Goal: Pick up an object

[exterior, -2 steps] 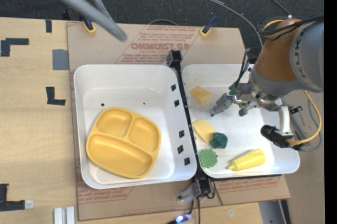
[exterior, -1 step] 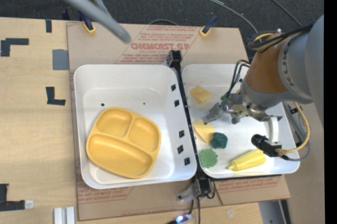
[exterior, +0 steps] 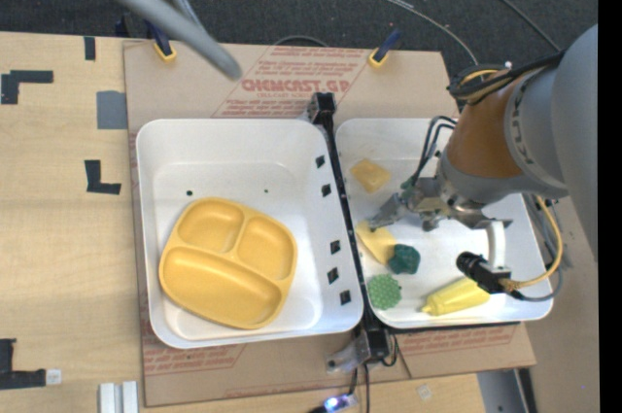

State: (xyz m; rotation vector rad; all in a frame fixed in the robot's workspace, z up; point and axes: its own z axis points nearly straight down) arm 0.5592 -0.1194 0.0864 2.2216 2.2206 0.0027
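The end effector [exterior: 403, 204] hangs low in the right white plastic bin [exterior: 530, 304], just off the pale yellow wedge block [exterior: 377, 242] at its 7 o'clock. Can't tell from this angle if it's spread or pinched. My worry: the dark green knobbly lump [exterior: 404, 258] and light green studded ball [exterior: 383, 290] crowd that wedge, so a close could nudge it away or snag two at once.

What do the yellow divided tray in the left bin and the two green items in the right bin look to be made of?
Yellow divided tray: probably moulded plastic, smooth and satin, judging by its rounded compartment ridges and soft highlights. Dark green piece: lumpy and matte, possibly rubber or soft plastic; too small to be sure. Light green ball: bumpy, dotted surface, likely a rubbery or plastic toy.
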